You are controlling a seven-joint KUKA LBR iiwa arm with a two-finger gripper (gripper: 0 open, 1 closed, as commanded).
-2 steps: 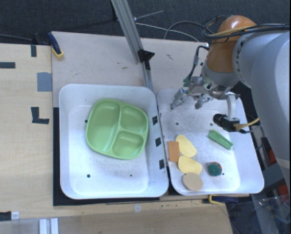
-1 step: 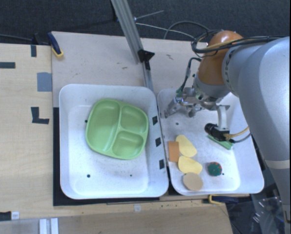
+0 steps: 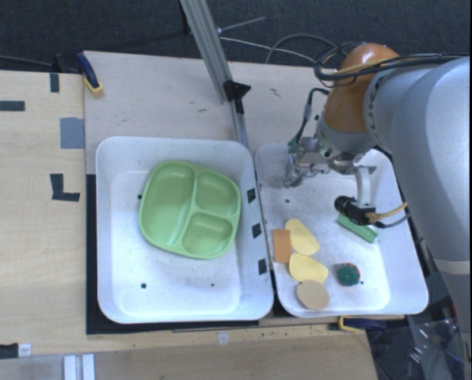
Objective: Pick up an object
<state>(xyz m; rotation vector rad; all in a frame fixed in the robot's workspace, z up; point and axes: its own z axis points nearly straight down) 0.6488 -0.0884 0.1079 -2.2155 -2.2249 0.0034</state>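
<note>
Since the pickable bits, an orange block (image 3: pixel 281 245), yellow pieces (image 3: pixel 302 237) and a tan disc (image 3: pixel 312 294), cluster at the right bin's (image 3: pixel 402 291) front, your gripper (image 3: pixel 296 169) hangs apart over bare floor near its back-left corner, jaws state unclear, nothing visibly held.

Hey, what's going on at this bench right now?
A grey robot arm reaches in over the right bin, its gripper low near that bin's far left corner, with nothing visibly between its fingers. Nearer the front lie an orange block, two yellow pieces, a tan disc and a small green and red object. The left bin holds a green divided plate.
</note>
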